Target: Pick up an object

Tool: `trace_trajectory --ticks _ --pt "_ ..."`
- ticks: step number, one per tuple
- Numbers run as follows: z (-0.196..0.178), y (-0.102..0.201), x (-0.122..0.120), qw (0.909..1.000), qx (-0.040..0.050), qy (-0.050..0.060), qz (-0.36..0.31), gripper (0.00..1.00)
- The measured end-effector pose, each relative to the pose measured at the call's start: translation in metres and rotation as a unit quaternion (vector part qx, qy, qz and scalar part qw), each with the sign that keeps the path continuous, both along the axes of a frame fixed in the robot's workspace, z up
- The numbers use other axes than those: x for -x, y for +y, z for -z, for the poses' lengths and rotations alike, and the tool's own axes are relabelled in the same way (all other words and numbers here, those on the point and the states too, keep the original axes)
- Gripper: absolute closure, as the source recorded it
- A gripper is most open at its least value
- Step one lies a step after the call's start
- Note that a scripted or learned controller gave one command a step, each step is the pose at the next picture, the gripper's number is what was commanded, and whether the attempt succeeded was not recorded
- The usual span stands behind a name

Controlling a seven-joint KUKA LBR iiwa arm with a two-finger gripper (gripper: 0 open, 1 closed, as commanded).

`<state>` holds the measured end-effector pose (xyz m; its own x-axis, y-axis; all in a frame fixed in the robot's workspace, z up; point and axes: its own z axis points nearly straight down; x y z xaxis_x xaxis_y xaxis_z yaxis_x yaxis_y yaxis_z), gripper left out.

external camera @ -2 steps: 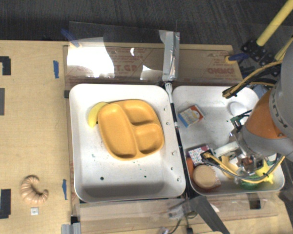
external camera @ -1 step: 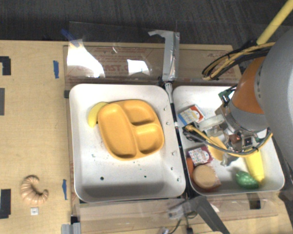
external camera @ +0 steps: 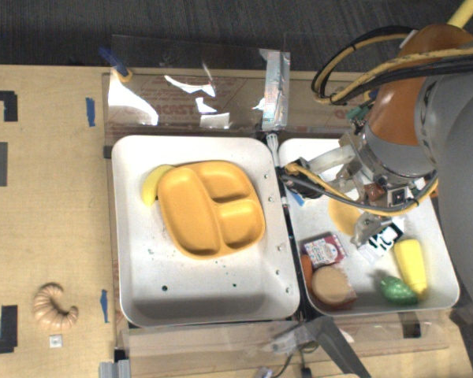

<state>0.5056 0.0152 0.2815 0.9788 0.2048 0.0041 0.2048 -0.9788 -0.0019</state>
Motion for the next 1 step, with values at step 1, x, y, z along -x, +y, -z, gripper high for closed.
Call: trace_trajectory --ticks 1 --pt "0.0098 0.0586 -0.0402 0.9990 0.0013 0.002 -0.044 1.00"
